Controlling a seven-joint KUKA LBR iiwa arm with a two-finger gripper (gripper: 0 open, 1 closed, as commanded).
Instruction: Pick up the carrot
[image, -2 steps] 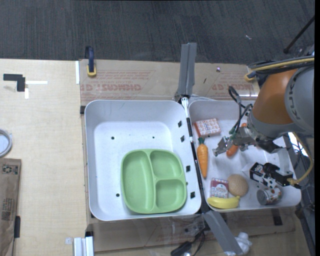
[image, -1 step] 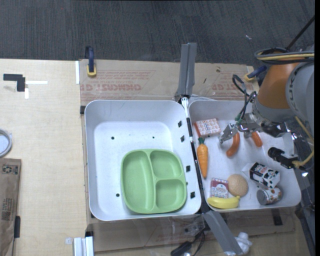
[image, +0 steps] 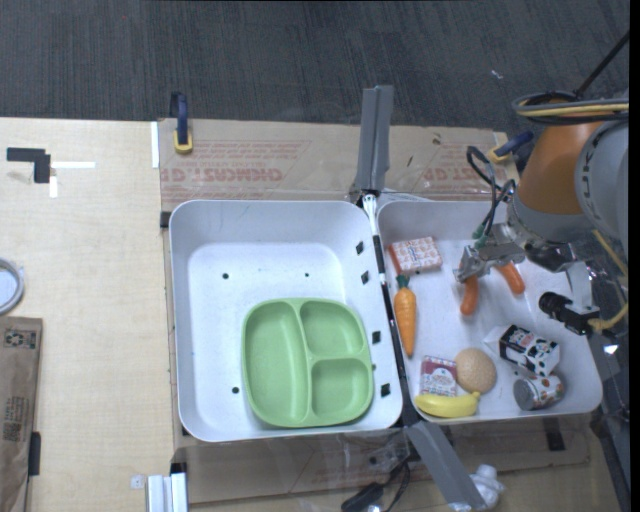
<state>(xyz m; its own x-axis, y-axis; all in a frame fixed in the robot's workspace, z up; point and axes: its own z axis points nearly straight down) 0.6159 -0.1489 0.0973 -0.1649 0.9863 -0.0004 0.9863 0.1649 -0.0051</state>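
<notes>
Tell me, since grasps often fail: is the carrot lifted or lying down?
Lying down: the carrot rests flat in the right bin.

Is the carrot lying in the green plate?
No, the carrot lies in the right bin, against its left wall, while the green plate sits in the left bin.

An orange carrot (image: 404, 316) with a green top is being observed left of the gripper (image: 480, 266). A light green tray (image: 306, 362) is being recorded farther left. A black-and-white patterned carton (image: 527, 349) is being noted below-right.
</notes>
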